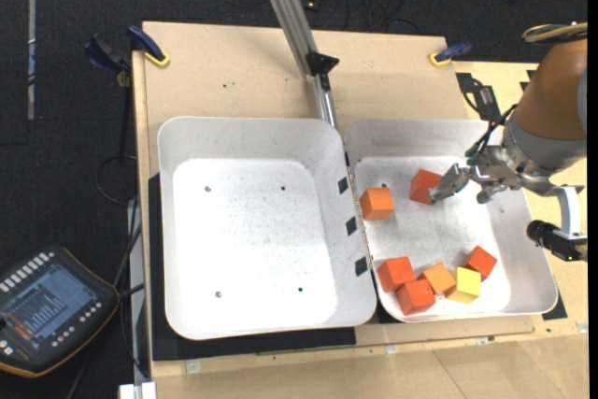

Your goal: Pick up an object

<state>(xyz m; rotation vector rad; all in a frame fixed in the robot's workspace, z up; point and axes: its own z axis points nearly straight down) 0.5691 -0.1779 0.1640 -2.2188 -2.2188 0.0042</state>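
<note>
Your pincer (458,183) sits low over the right bin (523,299), tips just beside the red-orange cube (425,186) near the bin's upper middle; can't tell whether it's spread or pressed together. An orange cube (377,202) lies left of it, and four more cubes (434,280) cluster along the bin's near edge.

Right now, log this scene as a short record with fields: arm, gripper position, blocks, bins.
arm: reaches in from the right over the right bin
gripper: low over the right bin, right beside the red-orange block
orange block: alone, near the right bin's left wall
cluster: two red blocks, an orange one, a yellow one, a red one at the front
left bin: white, speckled
</note>
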